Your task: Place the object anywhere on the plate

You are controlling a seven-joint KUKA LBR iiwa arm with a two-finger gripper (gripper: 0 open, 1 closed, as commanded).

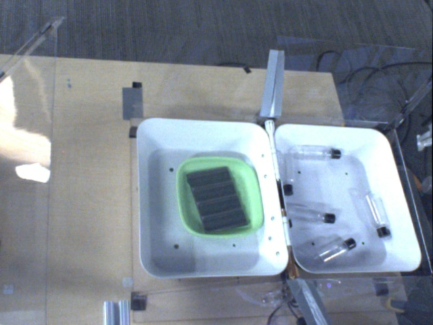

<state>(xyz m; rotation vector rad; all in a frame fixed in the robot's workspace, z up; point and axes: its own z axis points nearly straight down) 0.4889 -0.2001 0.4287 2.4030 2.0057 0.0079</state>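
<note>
Ideally grab the central vial [312, 216] across its tube, release low over green plate [252, 181]; gripper state: cannot tell.

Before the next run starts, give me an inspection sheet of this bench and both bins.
Surface: tan bench bearing two white bins side by side, left bin and right bin.
Job's things: green plate in the left bin, with a dark ridged block lying on it.
Clutter: four clear tubes with dark caps in the right bin, at the top, middle, right and bottom.
Grippers: nothing seen.
Cables: dark cables behind the right bin.
Surroundings: grey carpet beyond the bench; grey metal bar above the gap between the bins.
</note>
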